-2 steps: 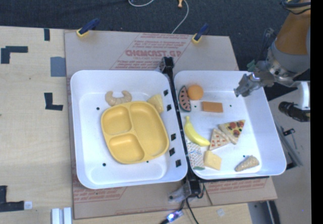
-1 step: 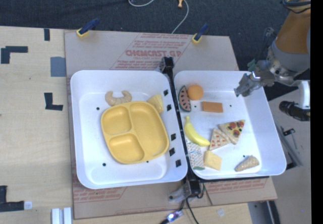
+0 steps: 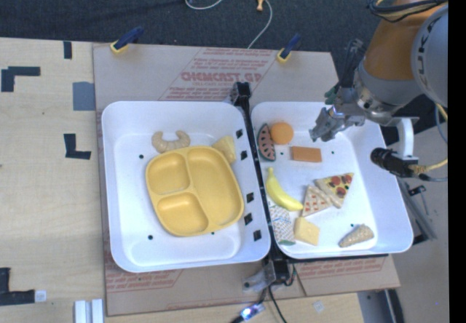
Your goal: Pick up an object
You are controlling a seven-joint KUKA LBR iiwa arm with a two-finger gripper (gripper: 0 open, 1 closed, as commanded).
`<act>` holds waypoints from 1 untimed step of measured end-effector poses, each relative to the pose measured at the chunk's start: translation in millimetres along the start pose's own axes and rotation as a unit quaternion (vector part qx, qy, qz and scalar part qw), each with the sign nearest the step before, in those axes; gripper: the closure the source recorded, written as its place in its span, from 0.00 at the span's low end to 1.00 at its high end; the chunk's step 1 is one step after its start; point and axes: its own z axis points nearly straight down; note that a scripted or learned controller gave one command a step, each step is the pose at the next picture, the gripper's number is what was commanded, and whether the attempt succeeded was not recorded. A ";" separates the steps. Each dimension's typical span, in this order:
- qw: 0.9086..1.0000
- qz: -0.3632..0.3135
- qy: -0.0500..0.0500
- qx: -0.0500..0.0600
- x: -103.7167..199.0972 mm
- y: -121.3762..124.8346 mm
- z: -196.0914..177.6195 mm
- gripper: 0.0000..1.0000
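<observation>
The right bin (image 3: 382, 201) holds several toy foods: a watermelon slice (image 3: 266, 142), an orange ball (image 3: 282, 132), an orange block (image 3: 306, 155), a banana (image 3: 281, 194), a pizza slice (image 3: 335, 187), a checked sandwich triangle (image 3: 314, 201), a yellow cheese cube (image 3: 306, 230) and a tan wedge (image 3: 356, 236). My gripper (image 3: 322, 131) hangs over the bin's far part, just above and right of the orange block, with nothing seen between its fingers.
The left bin (image 3: 124, 169) holds a yellow divided plate (image 3: 193, 190), a tan curved pastry (image 3: 170, 141) and a pale yellow piece (image 3: 226, 147). A black clip divider (image 3: 251, 169) separates the bins. The arm (image 3: 397, 45) comes in from the upper right.
</observation>
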 end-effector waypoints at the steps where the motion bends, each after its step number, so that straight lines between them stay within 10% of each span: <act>1: 1.000 0.001 -0.001 0.000 47.4 -4.3 7.8 1.00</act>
